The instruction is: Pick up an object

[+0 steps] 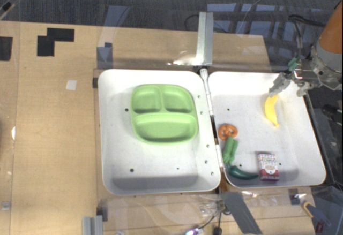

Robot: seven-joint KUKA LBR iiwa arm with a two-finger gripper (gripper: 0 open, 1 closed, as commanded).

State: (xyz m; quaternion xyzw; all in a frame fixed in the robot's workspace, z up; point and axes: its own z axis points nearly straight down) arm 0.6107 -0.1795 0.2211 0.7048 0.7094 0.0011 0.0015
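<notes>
The right bin (252, 92) holds a yellow banana (271, 110) at its upper right. An orange ring-shaped piece (227, 131) lies by the bin's left wall. Below it are a light green vegetable (230, 149) and a dark green one (241, 173). A small red box (268, 166) lies near the front edge. My gripper (290, 87) hangs over the bin's upper right corner, just above and to the right of the banana. Its two fingers stand spread apart, open, with nothing between them.
A green divided plate (163, 112) lies in the left bin (115, 164). A metal post (206, 38) rises behind the ridge between the bins. Cables run behind the right bin near the arm.
</notes>
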